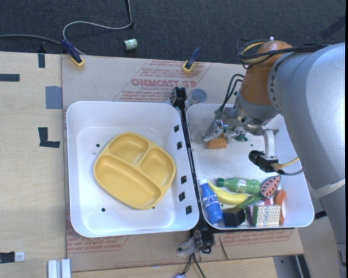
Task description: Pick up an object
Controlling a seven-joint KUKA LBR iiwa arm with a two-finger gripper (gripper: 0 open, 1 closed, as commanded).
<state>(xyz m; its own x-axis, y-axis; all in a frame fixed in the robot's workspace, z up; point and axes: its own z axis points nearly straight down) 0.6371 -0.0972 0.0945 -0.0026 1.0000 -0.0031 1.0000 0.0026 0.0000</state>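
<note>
**Gripper low over an orange block in the right bin**

2 white bins sit side by side. The left bin holds 1 yellow divided plate. The right bin holds 1 small orange block near its far left part, and along its near edge a cluster: 1 blue bottle, 1 banana, 1 green bottle, 1 watermelon slice, 1 patterned box and 1 black piece.

The gripper hangs just above the block; how its jaws stand cannot be told, since the metal parts blur together. The cluster overlaps, hiding parts of several toys. The arm is cut off at the right.
</note>
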